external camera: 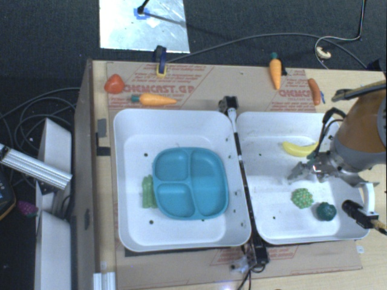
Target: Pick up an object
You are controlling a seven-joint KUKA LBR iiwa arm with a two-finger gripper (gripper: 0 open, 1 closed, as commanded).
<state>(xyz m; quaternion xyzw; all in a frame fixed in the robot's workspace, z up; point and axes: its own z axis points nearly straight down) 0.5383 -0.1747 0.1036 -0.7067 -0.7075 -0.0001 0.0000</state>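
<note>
The arm [363, 135] reaches in from the right, wrist bent down, with the gripper [309, 169] pointing left and low.

Arm [363, 132] cut by right edge

In the left bin [130, 180] a divided plate [190, 183] lies in the middle, with a ridged piece [148, 192] touching its left edge. The right bin [266, 222] holds a banana [299, 148] toward the back, with a bumpy ball [302, 197] nearer the front and a smaller ball [326, 211] just right of it.
</note>
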